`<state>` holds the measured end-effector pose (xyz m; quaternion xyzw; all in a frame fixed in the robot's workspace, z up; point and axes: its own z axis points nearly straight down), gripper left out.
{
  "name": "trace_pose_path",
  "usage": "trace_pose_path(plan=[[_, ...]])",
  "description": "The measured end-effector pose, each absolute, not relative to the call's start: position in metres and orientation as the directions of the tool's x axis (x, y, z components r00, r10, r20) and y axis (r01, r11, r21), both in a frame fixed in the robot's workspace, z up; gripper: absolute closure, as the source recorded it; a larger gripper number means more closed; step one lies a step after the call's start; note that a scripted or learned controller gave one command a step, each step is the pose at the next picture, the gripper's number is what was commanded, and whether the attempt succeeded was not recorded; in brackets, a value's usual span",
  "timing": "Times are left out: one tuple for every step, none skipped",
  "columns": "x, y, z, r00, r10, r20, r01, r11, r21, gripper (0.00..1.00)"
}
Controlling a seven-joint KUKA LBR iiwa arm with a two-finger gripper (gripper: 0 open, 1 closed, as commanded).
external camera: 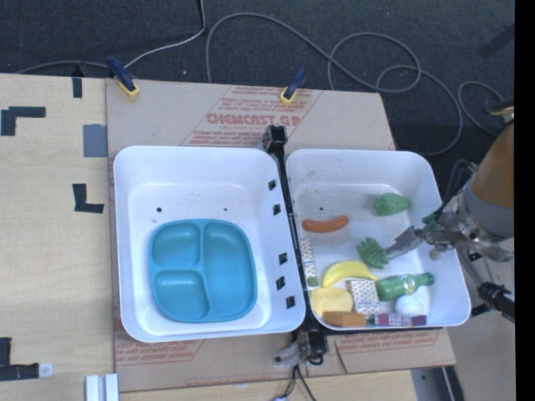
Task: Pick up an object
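The small green toy [371,251] lies mid-right of the frame, in the right bin [359,161], just left of the tool [407,239]. Whether the tool is released or clenched cannot be told. The approach seems in hand; next comes lowering squarely over the toy.

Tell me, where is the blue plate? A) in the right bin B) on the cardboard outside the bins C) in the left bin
C: the blue plate lies flat on the floor of the left bin, while the right bin holds the toy food.
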<state>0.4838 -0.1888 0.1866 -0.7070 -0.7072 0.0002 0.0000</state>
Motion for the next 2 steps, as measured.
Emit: trace_pose_path(plan=[[0.532,-0.146,0.109,-0.002,1.000,0.001,1.000,0.002,-0.003,0.00],[0.508,-0.129,0.087,0.000,1.000,-0.004,1.000,0.000,0.006,0.00]])
